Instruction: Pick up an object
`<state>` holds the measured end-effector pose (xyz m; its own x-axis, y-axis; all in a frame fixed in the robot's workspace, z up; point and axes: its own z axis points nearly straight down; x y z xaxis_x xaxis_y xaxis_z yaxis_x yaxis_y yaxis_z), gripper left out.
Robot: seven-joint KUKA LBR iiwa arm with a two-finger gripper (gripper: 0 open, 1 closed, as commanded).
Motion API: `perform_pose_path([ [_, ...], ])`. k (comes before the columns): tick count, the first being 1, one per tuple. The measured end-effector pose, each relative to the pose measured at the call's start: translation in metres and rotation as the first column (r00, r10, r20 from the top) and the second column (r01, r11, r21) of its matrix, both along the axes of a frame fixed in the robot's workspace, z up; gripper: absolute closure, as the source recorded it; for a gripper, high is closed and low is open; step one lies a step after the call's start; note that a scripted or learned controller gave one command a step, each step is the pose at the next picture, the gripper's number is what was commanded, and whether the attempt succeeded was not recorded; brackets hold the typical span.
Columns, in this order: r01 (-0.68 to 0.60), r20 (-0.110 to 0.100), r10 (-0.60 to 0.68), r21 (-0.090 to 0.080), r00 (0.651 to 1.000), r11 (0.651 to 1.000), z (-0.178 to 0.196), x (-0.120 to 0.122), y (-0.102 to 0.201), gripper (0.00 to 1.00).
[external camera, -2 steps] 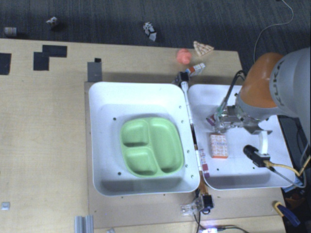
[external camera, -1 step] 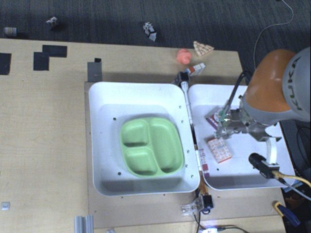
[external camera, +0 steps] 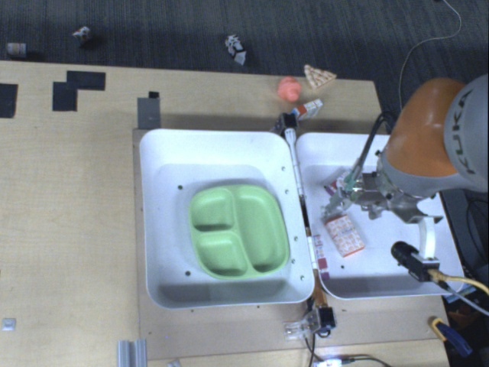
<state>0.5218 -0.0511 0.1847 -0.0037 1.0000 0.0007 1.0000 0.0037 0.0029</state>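
Note:
In the right bin (external camera: pixel 382 277) a flat pink-and-white patterned packet (external camera: pixel 344 235) lies near the left wall. My gripper (external camera: pixel 335 202) hangs just above the packet's upper left corner, reaching in from the grey and orange arm (external camera: pixel 428 140) on the right. A small reddish and green item (external camera: pixel 336 186) shows right behind the gripper, partly hidden by it. Nothing can be seen held in the gripper.
The left bin (external camera: pixel 164 205) holds a green divided plate (external camera: pixel 238 230). Beyond the bins on the bench lie a pink ball (external camera: pixel 289 89), a wedge-shaped toy (external camera: pixel 318 76) and a small red-and-white tube (external camera: pixel 307 110). Cables run along the bench's front edge.

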Motion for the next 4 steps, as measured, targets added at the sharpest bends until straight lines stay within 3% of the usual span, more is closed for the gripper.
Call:
perform_pose_path([
  [1,0.002,0.006,-0.002,-0.002,1.0,1.0,-0.098,0.031,-0.057,0.0],
  [2,0.001,0.012,-0.001,-0.004,1.0,1.0,-0.086,0.033,-0.057,1.0],
  [3,-0.001,0.003,0.001,0.0,1.0,1.0,0.034,0.025,0.015,1.0],
  [4,0.0,0.001,0.0,0.0,1.0,1.0,0.033,0.025,0.014,0.0],
])
